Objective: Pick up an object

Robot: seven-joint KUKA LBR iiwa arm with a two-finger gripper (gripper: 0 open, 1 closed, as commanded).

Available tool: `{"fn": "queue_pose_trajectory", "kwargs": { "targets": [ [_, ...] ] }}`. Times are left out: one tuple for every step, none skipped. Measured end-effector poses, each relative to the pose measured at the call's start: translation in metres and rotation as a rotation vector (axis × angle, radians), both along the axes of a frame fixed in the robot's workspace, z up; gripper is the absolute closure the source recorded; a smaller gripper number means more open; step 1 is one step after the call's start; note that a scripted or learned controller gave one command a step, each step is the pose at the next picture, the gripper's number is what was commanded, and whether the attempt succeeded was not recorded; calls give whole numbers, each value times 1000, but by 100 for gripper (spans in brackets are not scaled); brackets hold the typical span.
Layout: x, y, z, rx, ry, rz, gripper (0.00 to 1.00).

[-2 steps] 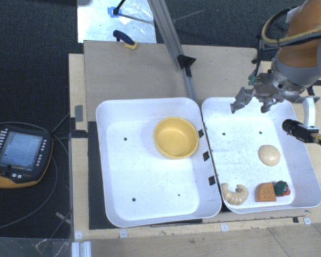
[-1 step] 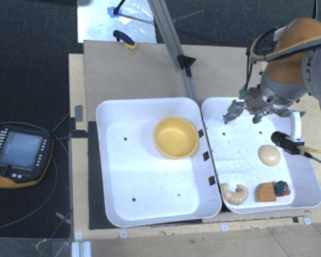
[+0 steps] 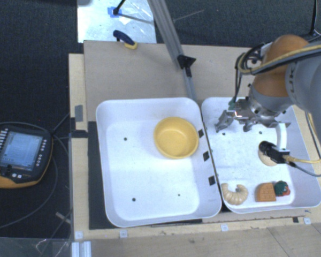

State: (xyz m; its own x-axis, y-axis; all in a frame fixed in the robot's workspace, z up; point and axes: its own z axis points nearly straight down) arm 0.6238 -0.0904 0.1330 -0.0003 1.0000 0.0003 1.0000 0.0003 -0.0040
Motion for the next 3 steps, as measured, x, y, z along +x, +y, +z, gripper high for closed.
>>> {"fn": "queue_pose_trajectory", "kwargs": {
  "targets": [
    [-1, 0, -45, 0, -1, 0, 0],
    [1, 0, -32, 0, -6, 0, 100],
    [-5, -3, 14, -1, -8, 0, 100]
  ]
}}
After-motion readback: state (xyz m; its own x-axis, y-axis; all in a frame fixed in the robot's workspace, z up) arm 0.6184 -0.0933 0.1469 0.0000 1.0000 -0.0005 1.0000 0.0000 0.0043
